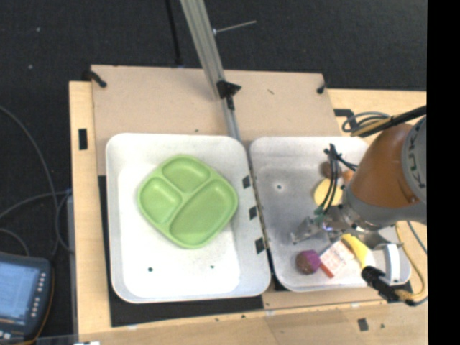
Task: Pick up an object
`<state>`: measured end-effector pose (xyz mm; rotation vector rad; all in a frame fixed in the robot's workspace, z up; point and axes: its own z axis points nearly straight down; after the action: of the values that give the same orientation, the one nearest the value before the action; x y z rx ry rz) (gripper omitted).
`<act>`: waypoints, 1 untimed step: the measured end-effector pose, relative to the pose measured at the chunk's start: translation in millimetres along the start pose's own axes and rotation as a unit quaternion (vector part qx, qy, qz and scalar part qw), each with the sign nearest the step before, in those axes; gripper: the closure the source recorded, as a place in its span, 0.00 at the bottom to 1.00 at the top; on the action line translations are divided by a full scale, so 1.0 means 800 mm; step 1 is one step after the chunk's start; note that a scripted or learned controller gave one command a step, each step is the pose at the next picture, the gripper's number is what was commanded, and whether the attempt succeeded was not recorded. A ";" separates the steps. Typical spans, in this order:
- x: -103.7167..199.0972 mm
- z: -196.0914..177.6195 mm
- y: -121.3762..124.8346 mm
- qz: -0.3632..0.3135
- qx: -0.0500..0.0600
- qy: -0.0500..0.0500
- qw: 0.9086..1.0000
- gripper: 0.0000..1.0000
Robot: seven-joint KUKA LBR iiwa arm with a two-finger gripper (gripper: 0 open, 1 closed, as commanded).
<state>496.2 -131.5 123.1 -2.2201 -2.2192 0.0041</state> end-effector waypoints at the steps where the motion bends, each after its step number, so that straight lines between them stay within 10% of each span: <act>1: -0.001 0.029 0.000 0.000 -0.001 0.000 1.000 0.00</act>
<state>496.3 -132.4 99.9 -2.2222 -2.2206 0.0016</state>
